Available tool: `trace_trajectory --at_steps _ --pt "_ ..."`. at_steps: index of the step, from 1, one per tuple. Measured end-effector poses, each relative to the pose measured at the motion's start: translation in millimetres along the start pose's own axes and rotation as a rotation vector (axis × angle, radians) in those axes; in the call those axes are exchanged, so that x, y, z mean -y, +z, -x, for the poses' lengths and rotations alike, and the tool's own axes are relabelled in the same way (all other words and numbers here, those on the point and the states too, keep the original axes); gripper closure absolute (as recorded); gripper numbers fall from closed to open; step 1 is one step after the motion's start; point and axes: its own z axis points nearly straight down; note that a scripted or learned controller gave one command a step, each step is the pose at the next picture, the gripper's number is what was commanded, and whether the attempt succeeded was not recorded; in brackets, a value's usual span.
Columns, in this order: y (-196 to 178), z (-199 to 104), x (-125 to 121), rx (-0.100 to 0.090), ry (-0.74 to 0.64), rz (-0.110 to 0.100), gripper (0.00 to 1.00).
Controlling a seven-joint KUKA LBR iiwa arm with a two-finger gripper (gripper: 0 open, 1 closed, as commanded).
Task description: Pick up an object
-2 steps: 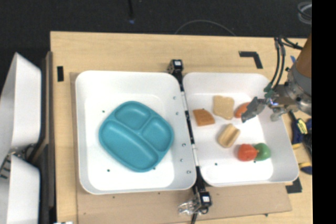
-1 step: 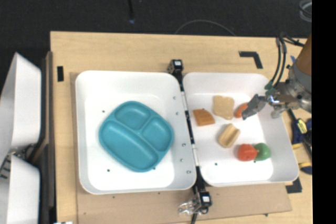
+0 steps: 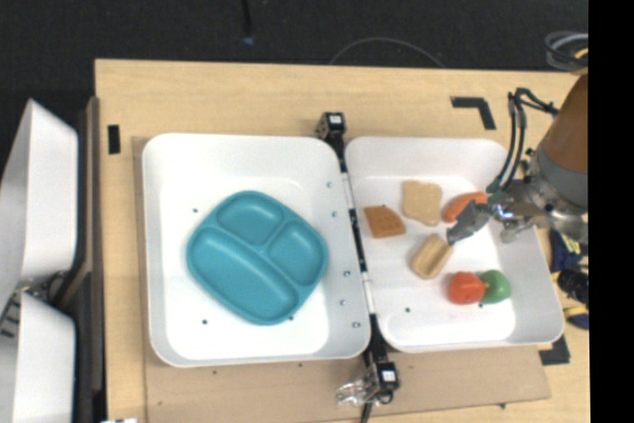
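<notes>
At the near edge of the right bin (image 3: pixel 525 337) lie a red piece (image 3: pixel 465 287) and a green piece (image 3: pixel 495 286), touching each other, a little below the gripper (image 3: pixel 466 229). Just above them, the tan roll-shaped piece (image 3: pixel 431 257) sits directly under the tip of the jaws — it lies just left and toward the viewer of them, its long axis slanting from lower left to upper right, roughly in line with the reaching finger. I judge it the likeliest thing to be picked; whether the jaws are wide or narrow, I cannot tell, and nothing shows between them.

An orange piece (image 3: pixel 461 206) sits just behind the gripper, half covered by it. Further left lie a brown slab (image 3: pixel 384 221) and a pale bread-like piece (image 3: pixel 422 201), near each other — room among them is tight. The bin floor is smooth and white.

Across the divider, the left bin (image 3: pixel 168 332) holds a teal divided plate (image 3: pixel 257 256); beyond lies the wooden tabletop (image 3: pixel 248 99).
</notes>
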Motion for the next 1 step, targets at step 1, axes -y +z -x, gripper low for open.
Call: trace_trajectory --at_steps 1 --pt "49.5 0.0 9.5 0.0 0.0 0.0 0.0"
